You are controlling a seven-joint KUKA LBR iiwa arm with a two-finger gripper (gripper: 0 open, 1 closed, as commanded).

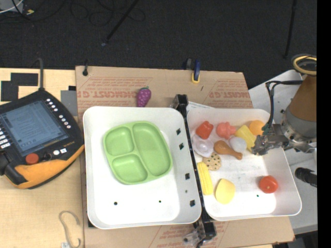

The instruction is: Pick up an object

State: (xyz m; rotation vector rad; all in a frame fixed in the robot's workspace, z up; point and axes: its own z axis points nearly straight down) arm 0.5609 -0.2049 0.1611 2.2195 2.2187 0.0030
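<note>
Toys crowd the right bin (289, 200), and any 1 of them would satisfy the job, so I size them up from the single overhead view. My gripper (260, 144) sits low over the bin's right side, just beside the yellow block (245, 135) and the orange piece (256, 125) behind it; whether my 2 fingers are apart or together I cannot tell, as they read as a dark cluster against the white floor, and nothing is visibly between them. Near that spot lie a drumstick (228, 149), a pink toy (225, 129), a red toy (204, 130) and a pale translucent piece (202, 146). Further toward the front rest a cookie (212, 162), a corn cob (204, 177), a lemon (225, 191) and a tomato (268, 184), the last standing well apart from everything else. I judge all of these to be light, hollow plastic play food: stiff enough not to crush, but smooth and rounded, so they may squirt out of a pinch. The tomato looks the cleanest target, with free floor all around it; I would close across its widest middle. The drumstick's narrow shaft also offers a sure hold. In the left bin (98, 200) lies a green divided tray (137, 153), flat and awkward to grip.
</note>
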